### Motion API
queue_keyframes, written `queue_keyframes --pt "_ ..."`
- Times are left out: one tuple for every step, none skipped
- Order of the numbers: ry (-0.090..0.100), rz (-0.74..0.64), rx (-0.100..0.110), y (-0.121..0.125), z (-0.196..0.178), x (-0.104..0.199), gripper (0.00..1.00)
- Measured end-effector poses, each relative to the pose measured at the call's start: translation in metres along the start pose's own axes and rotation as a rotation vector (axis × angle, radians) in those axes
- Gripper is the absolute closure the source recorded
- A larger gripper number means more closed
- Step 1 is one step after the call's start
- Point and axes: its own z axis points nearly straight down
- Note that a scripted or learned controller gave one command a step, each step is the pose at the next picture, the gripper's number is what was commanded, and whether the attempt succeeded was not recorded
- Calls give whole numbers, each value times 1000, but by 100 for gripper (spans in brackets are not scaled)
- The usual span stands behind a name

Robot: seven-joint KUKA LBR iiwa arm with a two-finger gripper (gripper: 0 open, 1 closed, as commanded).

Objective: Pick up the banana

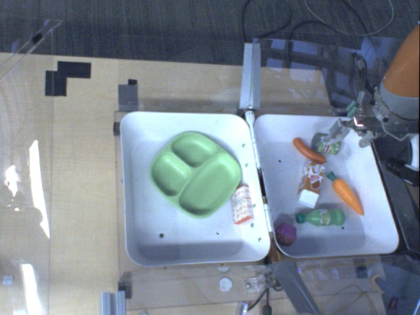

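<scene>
We see the gripper (339, 132) low over the far right corner of the right bin (380, 176), reaching in from the right below the arm's orange band (401, 67). It is just beside a small grey-green object (326, 144). Whether it is spread, closed or pinching anything, we cannot tell; that part is too small and blurred.

We cannot tell where the banana is. Among the things we can make out, none reads as it with confidence, so its long axis and the way it points are also beyond us.

The rest of the right bin looks scattered rather than arranged. An orange-red sausage (308, 149) lies slantwise near the far edge. A small carton (314, 176) sits mid-bin with a white block (308, 199) touching its near end. A carrot (346, 194) lies toward the right edge, leaf end toward the carton. A green bottle (321, 218) lies on its side along the near edge, with a purple lump (285, 233) in the near left corner.

In the left bin (141, 195) a green divided plate (197, 174) lies flat, with a small labelled can (241, 205) just beside it.

We judge the grasp not yet secured.
</scene>
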Motion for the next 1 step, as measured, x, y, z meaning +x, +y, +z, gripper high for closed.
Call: queue_keyframes --pt "-1 -74 -4 11 116 13 0"
